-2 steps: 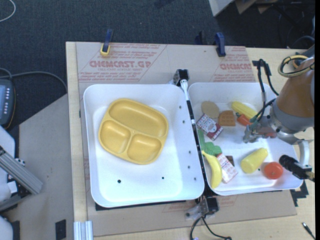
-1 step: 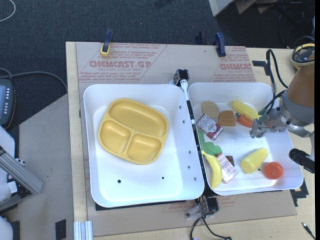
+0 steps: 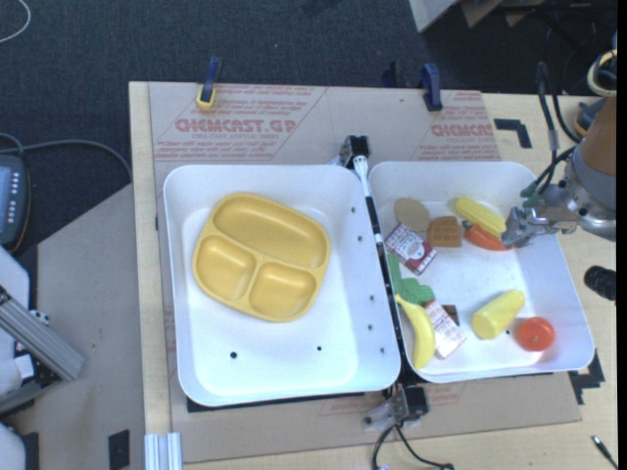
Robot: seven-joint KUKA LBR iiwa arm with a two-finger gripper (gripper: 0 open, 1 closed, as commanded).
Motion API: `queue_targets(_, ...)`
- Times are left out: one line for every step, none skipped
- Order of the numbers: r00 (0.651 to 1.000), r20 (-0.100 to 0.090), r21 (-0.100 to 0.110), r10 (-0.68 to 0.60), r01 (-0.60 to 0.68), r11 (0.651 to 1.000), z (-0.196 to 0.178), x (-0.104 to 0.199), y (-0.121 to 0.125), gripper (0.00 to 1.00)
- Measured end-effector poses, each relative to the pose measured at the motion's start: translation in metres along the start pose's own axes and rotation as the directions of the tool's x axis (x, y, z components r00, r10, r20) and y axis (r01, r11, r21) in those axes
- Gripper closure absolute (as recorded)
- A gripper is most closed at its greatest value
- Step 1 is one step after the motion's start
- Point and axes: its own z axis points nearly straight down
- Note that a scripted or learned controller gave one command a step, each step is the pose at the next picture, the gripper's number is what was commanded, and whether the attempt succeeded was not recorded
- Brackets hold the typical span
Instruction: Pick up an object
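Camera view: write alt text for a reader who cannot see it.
The robot's hand sits low over the right bin, beside a yellow toy and an orange piece, among more toy food including a banana. The left bin holds a yellow divided tray.

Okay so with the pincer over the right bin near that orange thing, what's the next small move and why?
Probably ease the pincer straight down a little onto the orange piece at its tip. It sits right beside that piece and the yellow one behind it, with nothing visibly between its fingers. The two lie close together, so a slow descent seems safest.
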Motion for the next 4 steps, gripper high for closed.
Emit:
queue_targets(1.0, -0.001, 0.003, 0.001, -0.001, 1.0, -0.026, 0.0, 0.001, 1.0)
queue_targets(1.0, -0.006, 0.013, 0.0, 0.001, 1.0, -0.015, 0.043, -0.029, 1.0)
queue_targets(1.0, -0.006, 0.011, -0.002, 0.002, 1.0, -0.033, 0.079, -0.062, 1.0)
queue_targets(1.0, -0.003, 0.008, 0.0, 0.0, 1.0, -0.034, 0.087, -0.058, 1.0)
